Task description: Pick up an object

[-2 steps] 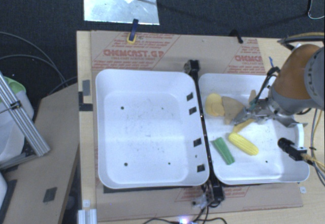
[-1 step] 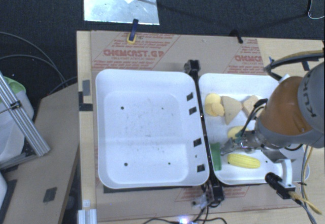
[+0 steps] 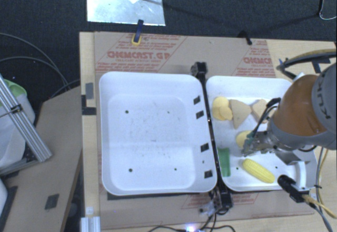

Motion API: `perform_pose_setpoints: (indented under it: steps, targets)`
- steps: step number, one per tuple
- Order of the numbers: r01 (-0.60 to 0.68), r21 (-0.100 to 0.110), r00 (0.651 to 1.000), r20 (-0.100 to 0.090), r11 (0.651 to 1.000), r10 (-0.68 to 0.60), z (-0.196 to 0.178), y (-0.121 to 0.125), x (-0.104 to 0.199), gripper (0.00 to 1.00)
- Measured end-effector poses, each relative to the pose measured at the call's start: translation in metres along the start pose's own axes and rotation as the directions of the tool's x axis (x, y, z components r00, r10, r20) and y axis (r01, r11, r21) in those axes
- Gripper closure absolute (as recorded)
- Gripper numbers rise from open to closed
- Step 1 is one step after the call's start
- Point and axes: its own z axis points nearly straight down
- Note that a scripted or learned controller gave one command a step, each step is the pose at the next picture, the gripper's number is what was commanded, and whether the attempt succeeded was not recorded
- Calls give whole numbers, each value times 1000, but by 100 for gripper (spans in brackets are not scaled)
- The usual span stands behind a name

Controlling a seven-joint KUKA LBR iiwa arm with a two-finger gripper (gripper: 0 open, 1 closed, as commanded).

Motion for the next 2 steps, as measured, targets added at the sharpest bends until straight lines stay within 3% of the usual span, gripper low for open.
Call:
perform_pose_setpoints:
  steps: [1,2]
  targets:
    - [-2,2,1000,2,1000,2,12,26,-50,100]
    - [0,3,1000,-1,1000,0,11,25,-47,0]
